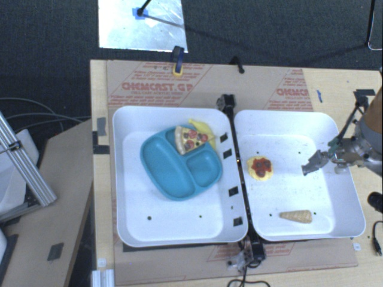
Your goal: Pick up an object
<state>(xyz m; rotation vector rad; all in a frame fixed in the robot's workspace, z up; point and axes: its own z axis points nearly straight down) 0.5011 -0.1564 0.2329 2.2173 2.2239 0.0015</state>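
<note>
In the right bin (pixel 287 124) lie a small round yellow toy with red topping (pixel 261 167) near its left wall and a tan cone (pixel 296 216) near its front edge. My gripper (pixel 312 165) hangs over the right half of this bin. It is to the right of the round toy, apart from it, and above and beyond the cone. Nothing shows in its grasp. The left bin (pixel 137 220) holds a blue divided plate (pixel 176 172) with a pizza slice (pixel 190 140) on its far rim and a yellow piece (pixel 203 127) behind it.
The grey arm (pixel 365 145) comes in over the right bin's right wall. A black clip strip (pixel 232 160) runs between the two bins. Both bins sit on cardboard (pixel 155 82), with a foil sheet (pixel 140 14) on the floor beyond.
</note>
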